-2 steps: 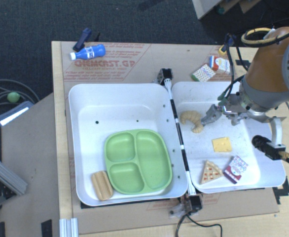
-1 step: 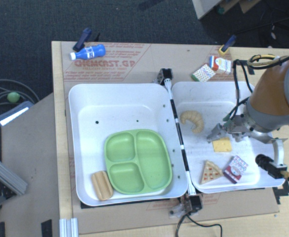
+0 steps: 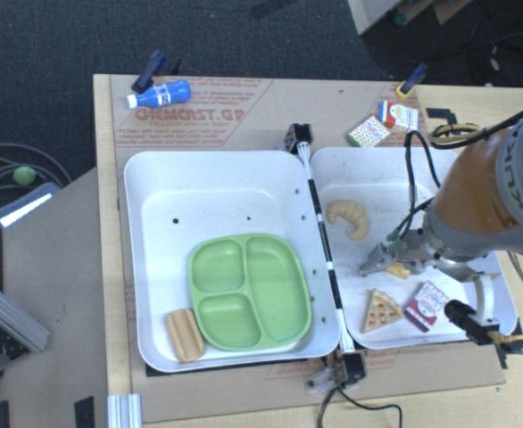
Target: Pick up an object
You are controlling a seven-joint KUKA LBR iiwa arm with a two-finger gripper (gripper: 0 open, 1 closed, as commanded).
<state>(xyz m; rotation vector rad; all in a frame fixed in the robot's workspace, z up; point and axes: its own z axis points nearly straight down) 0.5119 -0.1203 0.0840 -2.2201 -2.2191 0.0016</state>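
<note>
A blue-capped bottle point(image 3: 159, 94) is lying on the bench beyond the bins, far to the left of the jaws and well apart from them. In the left bin point(image 3: 154, 185), a green divided plate point(image 3: 248, 290) is sitting well to the left of the jaws, with a tan bread-like block point(image 3: 184, 334) lying against its lower left edge. In the right bin point(image 3: 369, 163), a croissant point(image 3: 351, 218) is resting just beyond and slightly left of the jaws, close but apart from them. The gripper point(image 3: 388, 259) is reaching in from the right and hanging low over the right bin; whether the jaws are released or clenched cannot be told here. A small yellowish piece point(image 3: 398, 272) is showing right beside the jaws, partly hidden by them. A pizza slice point(image 3: 381, 311) is lying just in front of the jaws, and a red-and-white packet point(image 3: 426, 304) is sitting in front and to the right of them.
</note>
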